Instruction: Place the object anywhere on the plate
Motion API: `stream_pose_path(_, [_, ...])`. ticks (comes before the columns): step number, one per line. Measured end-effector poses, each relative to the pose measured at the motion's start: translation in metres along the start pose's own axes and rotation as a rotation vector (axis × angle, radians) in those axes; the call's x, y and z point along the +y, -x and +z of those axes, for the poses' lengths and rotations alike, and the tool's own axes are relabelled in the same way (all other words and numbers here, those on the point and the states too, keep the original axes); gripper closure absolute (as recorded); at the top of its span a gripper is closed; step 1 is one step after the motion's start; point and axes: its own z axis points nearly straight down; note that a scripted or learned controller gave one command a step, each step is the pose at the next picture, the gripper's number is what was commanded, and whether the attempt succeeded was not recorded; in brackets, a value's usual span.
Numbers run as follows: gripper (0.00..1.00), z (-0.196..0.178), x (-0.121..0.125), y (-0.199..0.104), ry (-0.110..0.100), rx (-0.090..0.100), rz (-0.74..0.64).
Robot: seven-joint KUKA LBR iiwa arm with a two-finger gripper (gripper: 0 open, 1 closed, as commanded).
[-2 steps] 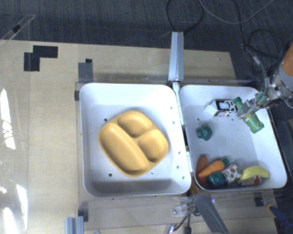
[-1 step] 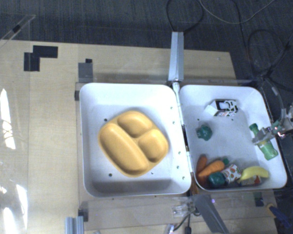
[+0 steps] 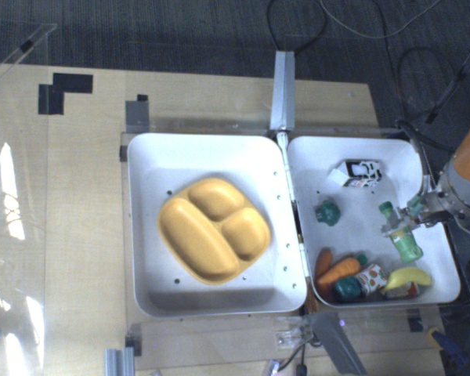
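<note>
I see the tool [image 3: 402, 222] at the right bin's [image 3: 352, 151] right edge, touching the green bottle [image 3: 407, 245]; its opening I cannot tell.

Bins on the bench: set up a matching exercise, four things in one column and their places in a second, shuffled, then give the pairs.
Things:
1. yellow plate
2. banana
3. black-and-white carton
4. green bottle

Places:
A. far end of the right bin, near its back wall
B. near right corner of the right bin
C. middle of the left bin
D. right side of the right bin, right by the claw

Pairs: 1-C, 2-B, 3-A, 4-D
</note>
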Motion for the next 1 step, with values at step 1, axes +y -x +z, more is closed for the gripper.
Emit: stream_pose_path(1, [1.0,0.0347,0.0804,-0.0583,-0.001,0.001,0.003])
